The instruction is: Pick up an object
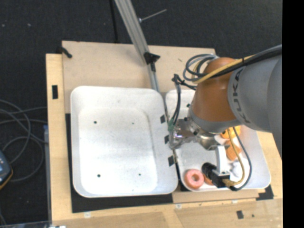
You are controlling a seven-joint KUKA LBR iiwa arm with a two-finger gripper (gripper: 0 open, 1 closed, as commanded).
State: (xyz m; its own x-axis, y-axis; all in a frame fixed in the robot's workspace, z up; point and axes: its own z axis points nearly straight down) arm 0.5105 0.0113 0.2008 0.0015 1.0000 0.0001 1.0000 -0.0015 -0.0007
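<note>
Arm is over the right bin (260, 160). The gripper (208, 139) is low inside it, largely hidden under the wrist, so I cannot tell the claw's state. A pink ring (194, 177) lies on the bin floor at the near edge, close to the gripper. Judgement: nothing is lifted yet, and both the grasp and the lift remain.

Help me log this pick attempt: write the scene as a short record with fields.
arm: KUKA iiwa arm, reaching in over the view's right bin
right bin: white, holds a pink ring and an orange object
pink ring: lying flat near the bin's front left corner
orange object: partly hidden by the arm, kind unclear
left bin: white, beside the right bin
</note>
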